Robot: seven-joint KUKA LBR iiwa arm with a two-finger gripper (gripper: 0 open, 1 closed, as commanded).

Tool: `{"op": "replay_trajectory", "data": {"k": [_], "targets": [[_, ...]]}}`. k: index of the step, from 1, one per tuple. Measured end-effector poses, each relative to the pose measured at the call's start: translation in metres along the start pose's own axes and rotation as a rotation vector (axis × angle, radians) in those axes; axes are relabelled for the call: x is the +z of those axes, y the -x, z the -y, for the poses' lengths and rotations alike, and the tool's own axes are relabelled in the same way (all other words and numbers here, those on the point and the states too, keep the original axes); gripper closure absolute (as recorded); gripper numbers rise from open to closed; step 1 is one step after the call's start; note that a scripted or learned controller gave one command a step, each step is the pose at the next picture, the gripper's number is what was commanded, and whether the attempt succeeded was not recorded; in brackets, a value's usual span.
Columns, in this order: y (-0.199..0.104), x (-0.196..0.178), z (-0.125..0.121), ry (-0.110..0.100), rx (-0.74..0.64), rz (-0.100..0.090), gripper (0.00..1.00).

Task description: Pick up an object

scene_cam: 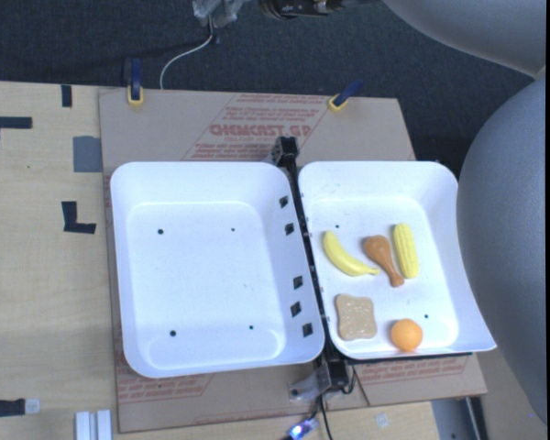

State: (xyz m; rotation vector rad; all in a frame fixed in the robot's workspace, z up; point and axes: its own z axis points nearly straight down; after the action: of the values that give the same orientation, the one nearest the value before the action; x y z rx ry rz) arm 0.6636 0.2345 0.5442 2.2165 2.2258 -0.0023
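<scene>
Yellow banana (347, 255), drumstick (382, 257), corn (405, 250), toast (356, 317), orange (406, 335) share right bin (440, 186)

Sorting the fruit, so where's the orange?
The orange lies in the right bin, at its near right corner, just right of the bread slice.

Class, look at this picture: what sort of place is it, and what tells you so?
Probably a robot test bench in a lab: two white bins clamped on cardboard, toy food such as a banana and an orange, and a grey robot arm.
</scene>
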Motion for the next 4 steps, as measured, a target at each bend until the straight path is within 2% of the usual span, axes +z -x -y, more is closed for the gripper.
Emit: {"op": "replay_trajectory", "data": {"k": [1, 2, 3, 4], "targets": [[0.000, 0.000, 0.000, -0.001, 0.000, 0.000, 0.00], [-0.002, -0.010, 0.000, -0.001, -0.003, 0.000, 1.00], [-0.002, -0.009, 0.000, -0.002, -0.003, 0.001, 0.00], [-0.003, -0.019, 0.001, -0.002, -0.005, 0.001, 1.00]]}}
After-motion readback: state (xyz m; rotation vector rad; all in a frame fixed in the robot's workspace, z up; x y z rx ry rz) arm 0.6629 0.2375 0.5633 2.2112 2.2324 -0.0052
